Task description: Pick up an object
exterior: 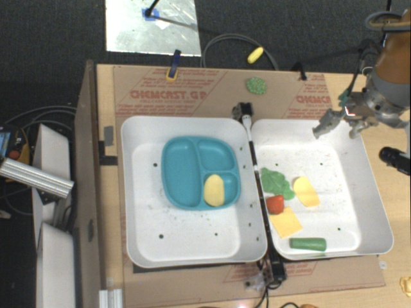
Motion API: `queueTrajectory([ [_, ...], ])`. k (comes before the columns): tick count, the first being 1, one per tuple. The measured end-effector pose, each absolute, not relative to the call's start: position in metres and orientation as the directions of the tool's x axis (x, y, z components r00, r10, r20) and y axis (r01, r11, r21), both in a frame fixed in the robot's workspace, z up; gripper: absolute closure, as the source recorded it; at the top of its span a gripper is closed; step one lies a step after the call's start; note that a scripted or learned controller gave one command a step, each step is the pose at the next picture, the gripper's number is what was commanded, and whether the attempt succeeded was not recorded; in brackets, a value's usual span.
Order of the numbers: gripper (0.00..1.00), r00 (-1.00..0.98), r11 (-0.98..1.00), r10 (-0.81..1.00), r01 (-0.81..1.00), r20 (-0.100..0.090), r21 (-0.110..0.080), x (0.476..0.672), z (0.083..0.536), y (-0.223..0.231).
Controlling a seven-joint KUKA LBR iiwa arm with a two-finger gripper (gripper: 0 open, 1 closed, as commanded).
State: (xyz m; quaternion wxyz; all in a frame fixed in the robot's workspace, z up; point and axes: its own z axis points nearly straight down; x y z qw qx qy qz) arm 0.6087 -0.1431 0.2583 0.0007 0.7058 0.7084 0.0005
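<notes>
- Your fingers [339, 126] hung spread apart, holding nothing, above the far right corner of the right bin [372, 197].
- 5 objects lay near that bin's front left: green leafy piece [276, 181], red piece [275, 203], 2 yellow pieces [306, 192], green pod [307, 242].

Robot lab: bench [212, 85], bins [148, 236], cables [225, 42]

Green piece [276, 181], red piece [275, 203], yellow pieces [306, 192] clustered in right bin [359, 172].

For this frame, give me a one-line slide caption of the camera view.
Gripper hovers open above right bin of toy food; left bin holds blue plate.
</notes>
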Motion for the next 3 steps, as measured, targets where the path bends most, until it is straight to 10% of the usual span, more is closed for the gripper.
queueTrajectory([
  [1,0.00,-0.008,0.008,1.000,1.000,0.004,-0.010,0.585,0.150,-0.093],
  [2,0.00,0.003,-0.003,1.000,1.000,-0.006,0.013,0.573,0.264,-0.150],
  [3,0.00,-0.005,0.005,1.000,1.000,0.004,-0.011,0.552,0.132,-0.106],
])
